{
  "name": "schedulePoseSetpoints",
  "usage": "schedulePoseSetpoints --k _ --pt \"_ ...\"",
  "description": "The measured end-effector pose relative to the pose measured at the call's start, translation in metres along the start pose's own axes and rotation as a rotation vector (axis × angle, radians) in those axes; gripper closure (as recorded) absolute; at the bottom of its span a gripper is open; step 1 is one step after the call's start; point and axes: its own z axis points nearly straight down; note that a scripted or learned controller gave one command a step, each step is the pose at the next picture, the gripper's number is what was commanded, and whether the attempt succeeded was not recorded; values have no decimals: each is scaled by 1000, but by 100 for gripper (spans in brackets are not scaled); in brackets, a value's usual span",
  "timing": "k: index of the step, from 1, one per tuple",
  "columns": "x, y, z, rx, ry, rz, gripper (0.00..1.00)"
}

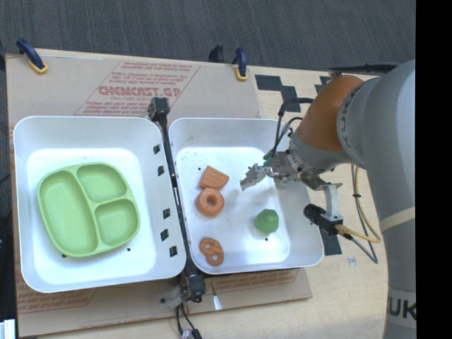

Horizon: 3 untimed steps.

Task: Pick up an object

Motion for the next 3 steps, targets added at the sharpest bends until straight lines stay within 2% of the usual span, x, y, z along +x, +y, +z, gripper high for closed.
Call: schedulePoseSetpoints --k 1,2,3 --pt "0 -70 9 0 1 0 0" --pt "0 -67 -2 -4 -2 -7 100" --pt "0 -98 -92 -5 -1 4 100"
